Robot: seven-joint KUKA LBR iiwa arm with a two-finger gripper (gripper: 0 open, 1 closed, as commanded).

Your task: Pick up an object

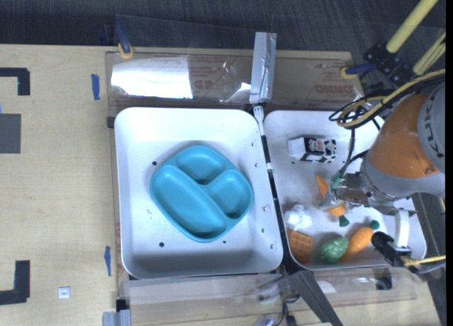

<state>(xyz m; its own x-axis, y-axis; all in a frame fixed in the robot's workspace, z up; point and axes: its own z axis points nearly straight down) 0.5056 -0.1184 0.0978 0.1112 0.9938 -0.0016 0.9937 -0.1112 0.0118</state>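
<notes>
The camera view shows my arm (407, 151) reaching in from the right, low over the right bin (279, 169), with my gripper (345, 194) near that bin's middle, toward its right wall. I cannot tell how my gripper stands, and I see nothing plainly held in it. A small orange piece (323, 187) lies just beside the gripper on its left, and another small orange-and-green bit (340, 213) sits right below it. Along the bin's near edge lie a waffle-like orange piece (300, 245) at the left, a green lump (332, 249) touching it, and a carrot (359, 240) tilted up toward the right. A white crumpled thing (297, 216) rests just above the waffle piece, near the bin's left wall. A small white-and-black box (311, 148) lies toward the far edge, well apart from the rest. The left bin (134, 141) carries a blue divided plate (202, 191) in its middle, set at a slant.
</notes>
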